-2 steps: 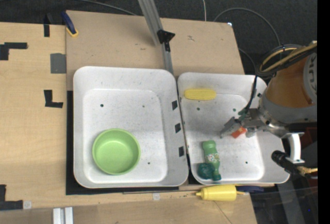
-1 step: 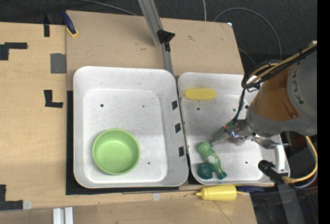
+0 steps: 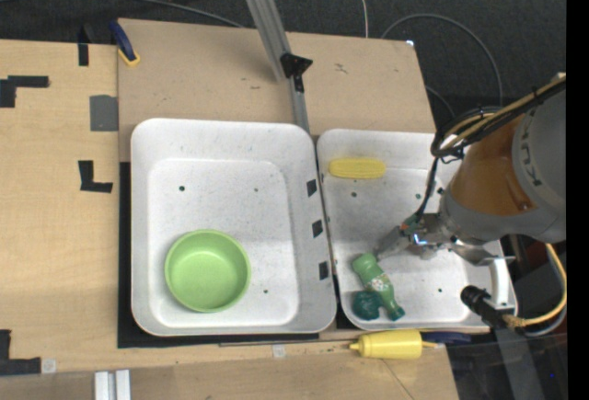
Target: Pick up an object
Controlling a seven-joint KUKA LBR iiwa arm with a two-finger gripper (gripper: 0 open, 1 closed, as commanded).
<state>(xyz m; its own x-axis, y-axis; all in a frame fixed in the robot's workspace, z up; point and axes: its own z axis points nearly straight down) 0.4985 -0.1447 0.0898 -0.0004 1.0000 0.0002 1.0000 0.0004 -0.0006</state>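
In the right bin (image 3: 386, 150) a green bottle (image 3: 378, 282) lies near the front, with a small teal piece (image 3: 367, 304) against its front end. A yellow corn cob (image 3: 356, 169) rests near the bin's back wall. A green bowl (image 3: 207, 269) sits in the front left of the left bin (image 3: 221, 136). My gripper (image 3: 405, 239) hangs low over the right bin, just right of and behind the bottle's top end. Its dark fingers point left toward the bottle, and nothing shows between them.
A yellow bottle (image 3: 390, 345) lies on the bench in front of the right bin. A grey metal pole (image 3: 267, 12) slants down to the gap between the bins. Cables loop behind the right bin. The arm's grey and orange body (image 3: 506, 187) covers the bin's right side.
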